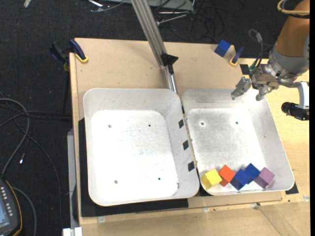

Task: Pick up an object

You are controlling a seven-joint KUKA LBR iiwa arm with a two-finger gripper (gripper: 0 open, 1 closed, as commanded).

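- Blocks are the target here, and they sit bunched along the near edge of the right bin [275, 132]: a yellow block [211, 178], an orange block [227, 174], a blue block [245, 176] and a purple block [266, 177], lined up left to right and touching or just beside one another.
- Camera view, arm next: the arm [291, 33] comes in from the right, its orange band up top and grey wrist below, leaning down and leftward toward the far right corner of the right bin.
- The claw [250, 90] hangs over that far rim, and its two fingers are spread apart with bare bin showing between them; one fingertip [238, 91] points down-left, the other sits just to its right. Nothing is between them.
- So the claw is well apart from the cluster of blocks, which lies at the opposite, near end of the same bin.
- The left bin [98, 107] sits right beside it, the two rims meeting down the middle.
- Out on the desk [118, 63], beyond the bins, a second blue cube [223, 47] rests near the far edge, just beside a yellow-and-blue clamp [234, 58].
- Another clamp [76, 52] grips the desk's far left corner.
- A slanted metal pole [150, 23] runs down from the top to the gap between the bins.
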